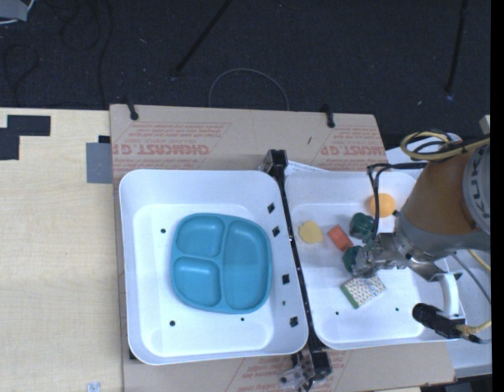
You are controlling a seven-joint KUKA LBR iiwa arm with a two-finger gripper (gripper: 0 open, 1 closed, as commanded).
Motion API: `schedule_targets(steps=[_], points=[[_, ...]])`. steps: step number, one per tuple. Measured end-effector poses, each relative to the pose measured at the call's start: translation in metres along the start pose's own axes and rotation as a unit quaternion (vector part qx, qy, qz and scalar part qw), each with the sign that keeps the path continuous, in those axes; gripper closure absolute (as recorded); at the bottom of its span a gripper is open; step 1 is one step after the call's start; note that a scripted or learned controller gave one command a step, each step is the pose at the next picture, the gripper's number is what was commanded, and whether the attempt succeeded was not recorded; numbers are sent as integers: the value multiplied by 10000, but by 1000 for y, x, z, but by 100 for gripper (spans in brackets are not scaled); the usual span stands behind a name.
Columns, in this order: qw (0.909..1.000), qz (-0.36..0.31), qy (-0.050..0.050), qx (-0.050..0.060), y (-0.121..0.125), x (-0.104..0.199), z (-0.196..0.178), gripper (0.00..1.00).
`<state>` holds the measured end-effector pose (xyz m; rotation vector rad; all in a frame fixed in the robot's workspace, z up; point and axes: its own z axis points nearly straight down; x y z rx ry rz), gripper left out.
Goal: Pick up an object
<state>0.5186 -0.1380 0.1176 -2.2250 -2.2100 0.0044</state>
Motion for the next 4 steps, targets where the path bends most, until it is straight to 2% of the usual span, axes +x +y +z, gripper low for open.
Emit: schedule_targets(steps=[2, 3, 4], points=[[10000, -40, -13, -49, -3, 7, -122, 100], [10000, -42, -12, -41, -3, 6, -163, 100], [10000, -55, 2, -7, -4, 61, -144, 100]])
